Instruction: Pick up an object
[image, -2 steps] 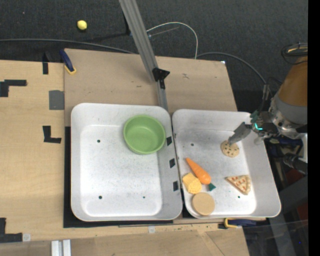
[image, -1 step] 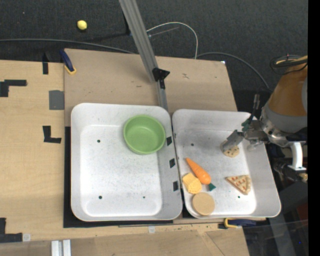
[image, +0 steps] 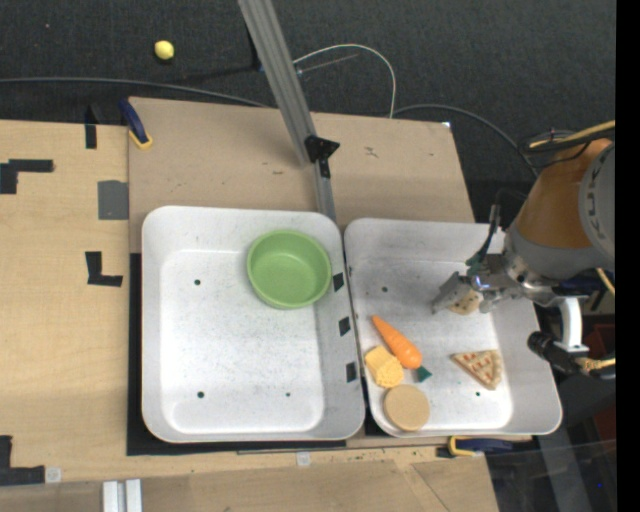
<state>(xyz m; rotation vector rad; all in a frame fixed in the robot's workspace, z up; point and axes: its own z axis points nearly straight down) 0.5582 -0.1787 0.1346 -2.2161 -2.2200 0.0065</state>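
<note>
Below, wooden bench (image: 60, 330), two white bins (image: 180, 300); claw (image: 462, 296), grip state unclear.

Arm (image: 575, 215) cut off at right edge; gripper (image: 462, 297) fingers — unclear

Left bin (image: 170, 300): bowl (image: 289, 268) at 1 o'clock. Right bin (image: 400, 245): carrot (image: 397, 342) centre, cracker (image: 384, 367) and cookie (image: 407, 408) at 7 o'clock, pizza slice (image: 479, 367) at 4 o'clock.
</note>
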